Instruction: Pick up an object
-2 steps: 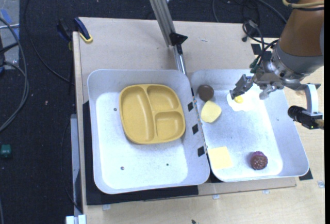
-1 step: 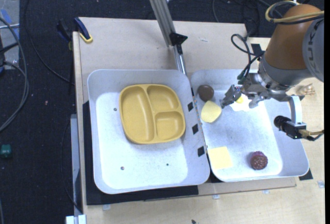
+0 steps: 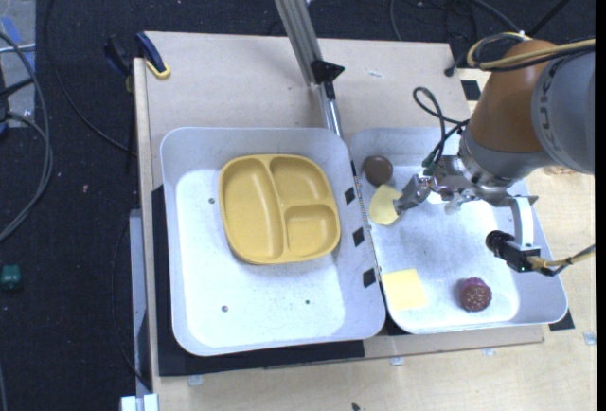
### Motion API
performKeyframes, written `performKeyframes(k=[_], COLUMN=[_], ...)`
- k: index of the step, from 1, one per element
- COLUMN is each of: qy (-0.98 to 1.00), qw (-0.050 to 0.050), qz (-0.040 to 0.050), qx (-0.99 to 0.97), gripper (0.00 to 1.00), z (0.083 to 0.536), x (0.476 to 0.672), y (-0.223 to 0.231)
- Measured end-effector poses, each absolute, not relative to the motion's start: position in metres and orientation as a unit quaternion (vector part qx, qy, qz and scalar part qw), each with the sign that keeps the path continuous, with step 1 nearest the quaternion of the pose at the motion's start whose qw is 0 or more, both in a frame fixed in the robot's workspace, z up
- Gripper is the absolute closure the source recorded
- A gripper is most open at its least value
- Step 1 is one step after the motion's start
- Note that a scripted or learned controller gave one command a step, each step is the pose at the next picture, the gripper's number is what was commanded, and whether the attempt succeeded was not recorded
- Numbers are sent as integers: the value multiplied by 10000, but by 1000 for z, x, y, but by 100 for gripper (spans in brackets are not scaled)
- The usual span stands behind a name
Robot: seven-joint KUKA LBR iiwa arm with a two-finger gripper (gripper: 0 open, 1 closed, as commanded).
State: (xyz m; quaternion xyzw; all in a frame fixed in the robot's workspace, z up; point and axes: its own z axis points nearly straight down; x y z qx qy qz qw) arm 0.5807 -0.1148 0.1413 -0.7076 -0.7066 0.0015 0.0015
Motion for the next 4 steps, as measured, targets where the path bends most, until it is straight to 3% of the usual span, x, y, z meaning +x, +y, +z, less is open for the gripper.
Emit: performKeyframes(k=[1, 2, 4], qy=[-7068, -7064, -7085], qw=[4, -26, -27], qz=[3, -8, -19], qx=[-7074, -7078, -7057], gripper=[0, 100, 100], z=[91, 104, 227], x=[581, 582, 592], y=[-114, -115, -109])
